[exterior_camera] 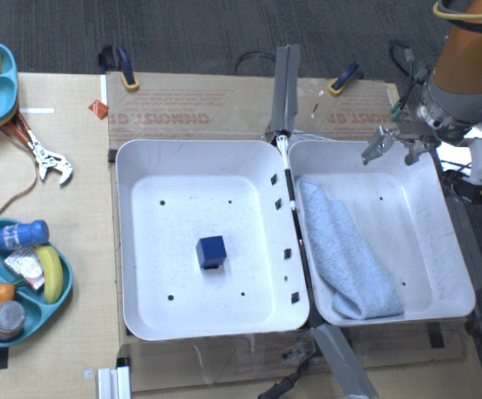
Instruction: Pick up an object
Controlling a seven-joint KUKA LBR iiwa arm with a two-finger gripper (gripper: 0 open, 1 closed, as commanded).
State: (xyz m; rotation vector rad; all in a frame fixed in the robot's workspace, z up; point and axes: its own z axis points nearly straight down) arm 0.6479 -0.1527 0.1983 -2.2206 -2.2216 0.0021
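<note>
Blue cube (212, 252) sits on the floor of the left bin (141, 169), a little below that bin's centre, touching nothing. Right bin (440, 223), just beside the left bin, holds a crumpled light-blue towel (341, 256) along its near-left side. My claw (395, 145) hovers over the right bin's far rim, fingers spread, nothing between them.
</note>
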